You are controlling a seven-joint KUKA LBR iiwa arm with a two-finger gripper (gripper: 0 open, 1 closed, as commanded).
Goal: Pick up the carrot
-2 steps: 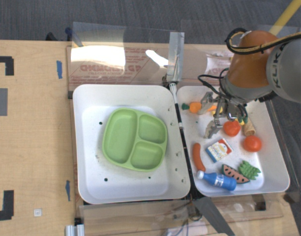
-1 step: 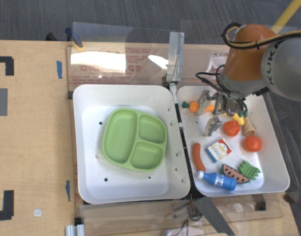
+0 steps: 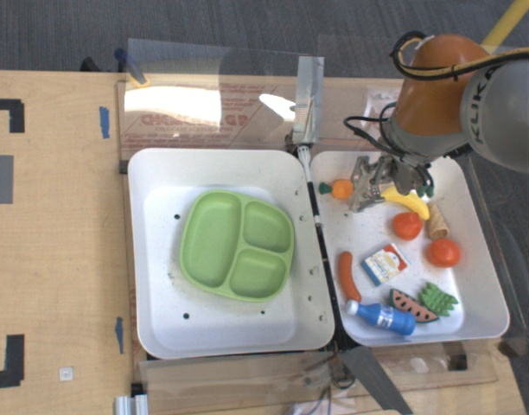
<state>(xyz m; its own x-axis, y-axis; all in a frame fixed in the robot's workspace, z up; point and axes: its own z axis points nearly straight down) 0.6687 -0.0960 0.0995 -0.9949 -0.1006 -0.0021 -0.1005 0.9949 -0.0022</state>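
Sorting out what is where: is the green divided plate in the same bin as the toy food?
No, the green plate lies in the left bin, while the toy food, including the carrot, lies in the right bin.

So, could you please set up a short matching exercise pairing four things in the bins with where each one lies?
Things:
1. green plate
2. carrot
3. blue bottle
4. banana

Places:
A. near edge of the right bin
B. by the divider, far end of the right bin
C. left bin
D. just beyond a tomato, close to the gripper

Pairs: 1-C, 2-B, 3-A, 4-D
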